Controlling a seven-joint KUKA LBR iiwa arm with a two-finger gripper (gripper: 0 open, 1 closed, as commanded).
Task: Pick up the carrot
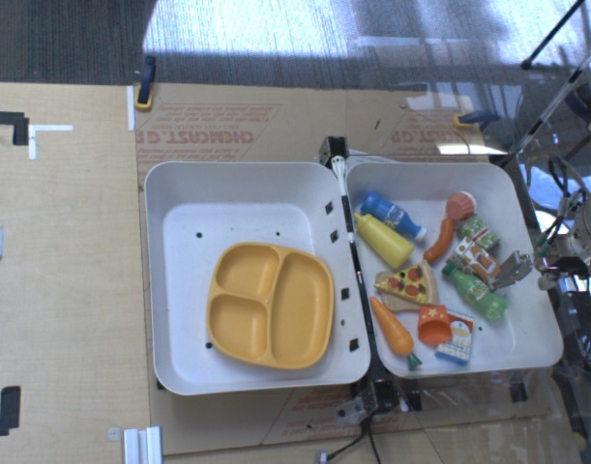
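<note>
The carrot is orange with a green tip and lies slantwise in the right bin, near its front left corner. It sits just below a pizza slice and to the left of an orange cup. My gripper hangs at the right side of the same bin, over the green bottle and well to the right of the carrot. Nothing shows in its grasp.
The right bin also holds a blue bottle, a yellow bottle, a sausage, a red tomato, a carton and a small blue box. A yellow divided plate lies in the left bin.
</note>
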